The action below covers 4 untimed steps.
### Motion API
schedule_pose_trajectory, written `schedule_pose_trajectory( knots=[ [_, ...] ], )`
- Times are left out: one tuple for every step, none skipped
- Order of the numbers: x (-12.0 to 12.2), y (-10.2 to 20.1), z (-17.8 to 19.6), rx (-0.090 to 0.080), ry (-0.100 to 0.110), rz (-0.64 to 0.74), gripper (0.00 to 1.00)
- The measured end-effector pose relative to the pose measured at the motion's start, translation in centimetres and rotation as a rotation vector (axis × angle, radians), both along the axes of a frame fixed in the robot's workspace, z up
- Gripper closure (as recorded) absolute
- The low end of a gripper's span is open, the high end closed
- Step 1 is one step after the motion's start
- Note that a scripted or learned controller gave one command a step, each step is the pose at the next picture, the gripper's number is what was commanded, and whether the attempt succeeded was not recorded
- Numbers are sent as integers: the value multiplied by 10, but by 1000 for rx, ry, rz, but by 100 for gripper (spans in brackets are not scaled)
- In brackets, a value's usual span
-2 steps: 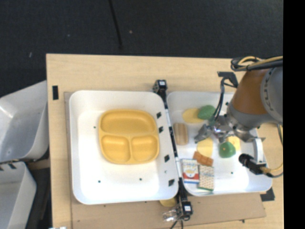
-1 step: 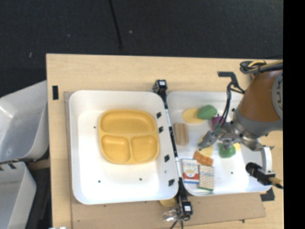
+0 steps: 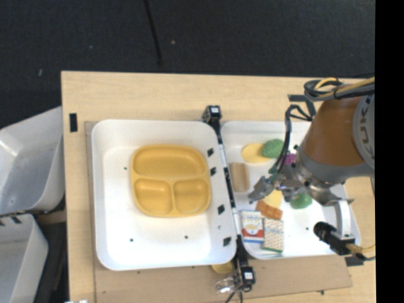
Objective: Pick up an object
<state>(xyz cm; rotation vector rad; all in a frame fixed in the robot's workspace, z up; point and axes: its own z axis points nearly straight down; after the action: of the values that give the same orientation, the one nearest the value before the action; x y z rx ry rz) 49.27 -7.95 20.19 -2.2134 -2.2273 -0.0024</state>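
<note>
Arm [image 3: 338, 137] hides right bin's [image 3: 252, 130] middle.

No legible text or labels

small mixed objects [image 3: 264, 229] strewn in the right bin [image 3: 297, 248]: green and yellow pieces, tan block, printed cartons
</note>
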Motion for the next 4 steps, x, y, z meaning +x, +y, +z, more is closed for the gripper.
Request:
schedule_pose_trajectory(
  knots=[
    [1, -5, 6, -2, 2, -7, 100],
    [2, -6, 16, -3, 1, -8, 100],
    [3, -7, 25, -3, 1, -7, 100],
    [-2, 83, 58, 0, -2, 3, 100]
  ],
)
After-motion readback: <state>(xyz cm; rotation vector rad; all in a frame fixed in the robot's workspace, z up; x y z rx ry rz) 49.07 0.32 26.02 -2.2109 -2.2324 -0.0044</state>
